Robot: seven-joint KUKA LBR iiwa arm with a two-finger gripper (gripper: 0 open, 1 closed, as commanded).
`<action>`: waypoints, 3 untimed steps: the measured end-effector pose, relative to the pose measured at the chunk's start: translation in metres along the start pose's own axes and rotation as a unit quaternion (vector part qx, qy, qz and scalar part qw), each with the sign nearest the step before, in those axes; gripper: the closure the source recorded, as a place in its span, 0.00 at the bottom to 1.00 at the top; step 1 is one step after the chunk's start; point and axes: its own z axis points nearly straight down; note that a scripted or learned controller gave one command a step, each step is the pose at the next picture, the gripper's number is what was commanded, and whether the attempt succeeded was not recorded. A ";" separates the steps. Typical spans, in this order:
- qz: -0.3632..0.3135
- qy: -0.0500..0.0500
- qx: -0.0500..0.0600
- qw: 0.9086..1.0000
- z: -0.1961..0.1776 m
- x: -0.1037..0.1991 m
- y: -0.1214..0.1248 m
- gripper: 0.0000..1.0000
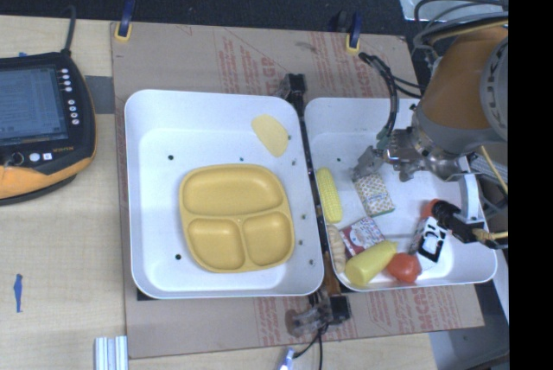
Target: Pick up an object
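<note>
My gripper hangs over the middle of the right bin, reaching in from the right under the grey and orange wrist. Just below it lies a small speckled packet, apart from the gripper as far as I can see. A corn cob lies along the bin's left wall. At the front sit a red-and-white packet, a yellow fruit, a red tomato and a black-and-white object. Nothing shows in the gripper's grasp.
The left bin holds a yellow divided plate and a flat yellow piece near its back right corner. A teach pendant lies on the bench at far left. Cables run behind the arm at the right.
</note>
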 end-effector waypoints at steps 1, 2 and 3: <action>0.000 0.000 0.000 1.000 0.058 -0.015 0.012 0.00; -0.001 0.000 0.001 1.000 0.048 -0.016 0.012 1.00; 0.000 0.001 -0.002 1.000 -0.043 0.052 0.005 1.00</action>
